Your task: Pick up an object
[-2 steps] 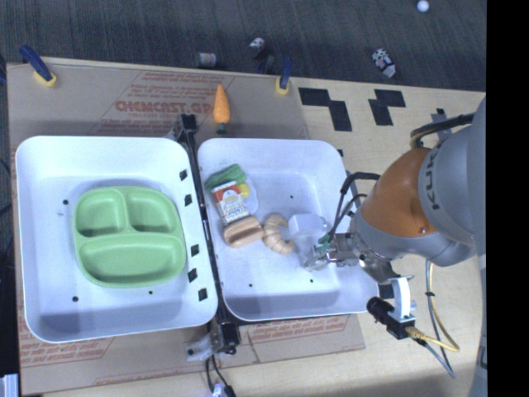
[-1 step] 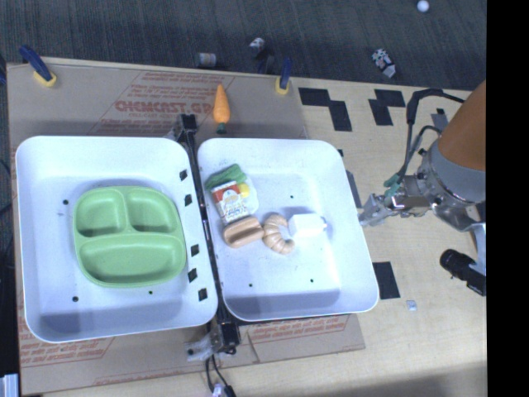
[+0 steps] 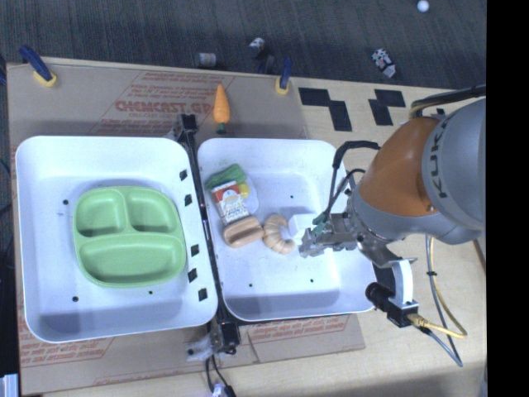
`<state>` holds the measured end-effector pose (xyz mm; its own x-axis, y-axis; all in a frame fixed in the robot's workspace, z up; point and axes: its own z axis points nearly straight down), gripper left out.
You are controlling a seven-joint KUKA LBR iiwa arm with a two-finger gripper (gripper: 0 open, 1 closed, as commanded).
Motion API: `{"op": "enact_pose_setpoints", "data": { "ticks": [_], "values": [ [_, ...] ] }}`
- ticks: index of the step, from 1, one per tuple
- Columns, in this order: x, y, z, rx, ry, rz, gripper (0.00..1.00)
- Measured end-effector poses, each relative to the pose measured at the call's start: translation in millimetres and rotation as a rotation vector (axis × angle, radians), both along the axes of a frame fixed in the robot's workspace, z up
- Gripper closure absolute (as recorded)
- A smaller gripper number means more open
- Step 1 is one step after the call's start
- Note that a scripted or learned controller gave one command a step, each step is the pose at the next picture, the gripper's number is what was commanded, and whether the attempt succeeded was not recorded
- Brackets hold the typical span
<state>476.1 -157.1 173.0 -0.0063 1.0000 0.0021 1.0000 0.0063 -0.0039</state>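
The right bin [image 3: 273, 292] holds a hot dog [image 3: 241, 232], a tan croissant [image 3: 278, 233], a clear packet with a red and white label [image 3: 231, 198] and a green item [image 3: 226, 175] just behind it. My gripper [image 3: 314, 241] is low in the right bin, just right of the croissant. The wrist and its cables hide the fingertips, and nothing shows between them.
The left bin [image 3: 41, 222] holds a green divided plate [image 3: 128, 236]. An orange carrot toy [image 3: 221, 104] lies on the cardboard behind the bins. A black clamp [image 3: 187, 126] sits where the bins meet. My arm [image 3: 421, 180] covers the right bin's right edge.
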Motion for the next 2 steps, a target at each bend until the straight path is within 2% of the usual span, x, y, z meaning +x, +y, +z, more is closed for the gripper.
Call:
{"op": "enact_pose_setpoints", "data": {
  "ticks": [1, 2],
  "values": [
    [58.9, -8.4, 76.4, -0.003, -0.006, 0.000, 1.00],
    [131.8, -38.8, -24.4, -0.002, 0.000, 0.000, 1.00]
  ]
}}
